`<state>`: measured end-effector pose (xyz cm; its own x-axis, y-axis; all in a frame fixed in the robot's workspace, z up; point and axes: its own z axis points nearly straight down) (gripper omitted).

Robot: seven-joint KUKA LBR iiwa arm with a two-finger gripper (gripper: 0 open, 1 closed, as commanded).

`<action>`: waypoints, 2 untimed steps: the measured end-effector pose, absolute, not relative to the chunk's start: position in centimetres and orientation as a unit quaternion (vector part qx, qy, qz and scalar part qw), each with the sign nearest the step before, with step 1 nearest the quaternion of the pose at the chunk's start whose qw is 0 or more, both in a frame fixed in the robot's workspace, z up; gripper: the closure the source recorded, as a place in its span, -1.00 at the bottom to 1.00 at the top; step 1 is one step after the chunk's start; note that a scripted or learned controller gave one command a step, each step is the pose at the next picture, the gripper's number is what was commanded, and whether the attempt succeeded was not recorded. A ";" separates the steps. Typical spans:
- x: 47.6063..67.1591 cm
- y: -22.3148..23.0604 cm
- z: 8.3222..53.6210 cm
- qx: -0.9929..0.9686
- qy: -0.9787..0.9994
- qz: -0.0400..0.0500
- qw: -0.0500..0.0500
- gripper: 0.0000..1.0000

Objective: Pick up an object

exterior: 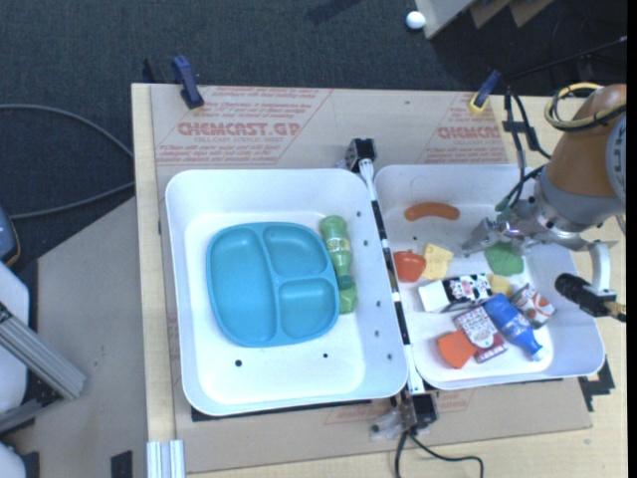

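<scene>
My gripper (498, 239) hangs over the back right part of the right bin (587, 352). It is open, with nothing visibly held between its fingers. A green lump (506, 261) lies just below and in front of it. Around that lie a yellow wedge (437, 260), a red piece (409, 265), a brown sausage (432, 211), a white printed box (456, 291), a blue bottle (513, 327), an orange piece (455, 350) and a red-and-white packet (480, 330).
The left bin (189, 267) holds a blue divided plate (274, 282) with a green object (338, 252) lying along its right side. A black divider rail (383, 257) runs between the bins. The grey arm (587, 172) enters over the right bin's far corner.
</scene>
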<state>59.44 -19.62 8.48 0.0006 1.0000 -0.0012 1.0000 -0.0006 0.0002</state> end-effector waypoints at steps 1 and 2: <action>56.4 -19.1 8.5 0.707 0.707 0.000 -0.001 -1.00; 56.5 -19.1 9.5 0.707 0.707 0.000 0.000 1.00</action>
